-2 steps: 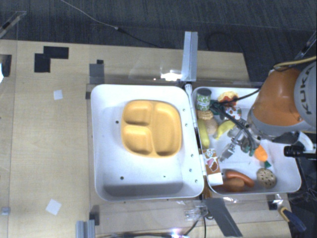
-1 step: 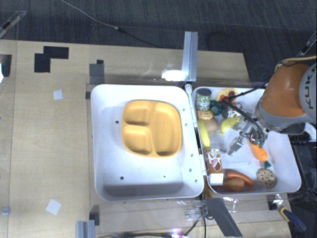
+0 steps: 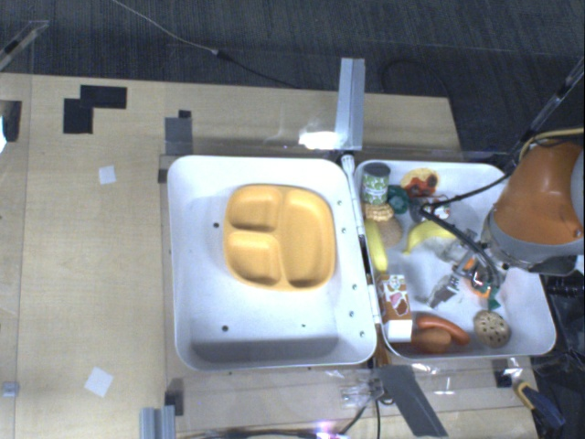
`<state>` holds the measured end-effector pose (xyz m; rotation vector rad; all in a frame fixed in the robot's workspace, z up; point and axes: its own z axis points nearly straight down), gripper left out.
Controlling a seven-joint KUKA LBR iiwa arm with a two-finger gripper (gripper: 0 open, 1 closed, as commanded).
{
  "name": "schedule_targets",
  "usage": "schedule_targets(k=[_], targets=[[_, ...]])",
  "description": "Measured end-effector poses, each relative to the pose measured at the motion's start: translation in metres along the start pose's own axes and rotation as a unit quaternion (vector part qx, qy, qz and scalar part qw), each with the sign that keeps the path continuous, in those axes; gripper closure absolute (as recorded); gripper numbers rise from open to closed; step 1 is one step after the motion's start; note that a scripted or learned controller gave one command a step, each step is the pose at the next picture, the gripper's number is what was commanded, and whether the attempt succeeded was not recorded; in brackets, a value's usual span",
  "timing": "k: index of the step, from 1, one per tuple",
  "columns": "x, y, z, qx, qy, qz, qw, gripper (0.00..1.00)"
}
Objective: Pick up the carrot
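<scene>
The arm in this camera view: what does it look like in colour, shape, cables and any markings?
The arm is bulky and rounded, with a broad orange band above a grey wrist section. Thin black cables run from it across the right bin. The gripper is a small metallic grey assembly with dark parts and some orange and green spots near it. No readable markings are visible at this size.

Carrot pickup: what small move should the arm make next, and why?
Probably a short shift toward the bin's near edge. The tool hovers over bare floor in the right bin, while the carrot lies just below it in the view, along the near wall beside the cookie.
</scene>
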<state>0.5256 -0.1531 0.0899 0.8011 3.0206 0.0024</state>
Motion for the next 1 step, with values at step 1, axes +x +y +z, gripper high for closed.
schedule_targets(k=[1], targets=[[0.0439,0.0104,-0.0012,0.0,-0.002,0.049,0.9988,0.0]])
